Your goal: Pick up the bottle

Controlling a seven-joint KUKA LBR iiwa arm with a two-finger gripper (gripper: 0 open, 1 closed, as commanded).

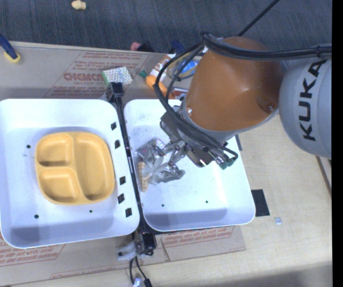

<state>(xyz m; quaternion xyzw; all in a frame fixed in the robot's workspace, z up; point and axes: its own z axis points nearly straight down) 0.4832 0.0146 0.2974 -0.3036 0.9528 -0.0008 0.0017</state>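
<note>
My gripper (160,162) is down in the right bin (219,211), near its left wall, with the orange wrist band right above it. Its two metal fingers (151,150) stand spread apart, so it is open. A small, pale, partly see-through thing with a tan strip, which looks like the bottle (142,173), lies on the bin floor just left of the fingertips, against the divider. I cannot tell whether the fingers touch it. The arm hides the bin's back right part.
A yellow three-part plate (74,167) lies in the left bin (9,220). Behind the bins, on the cardboard, sit a small patterned block (117,75) and some coloured items (159,73). Black clips (121,160) line the divider between the bins.
</note>
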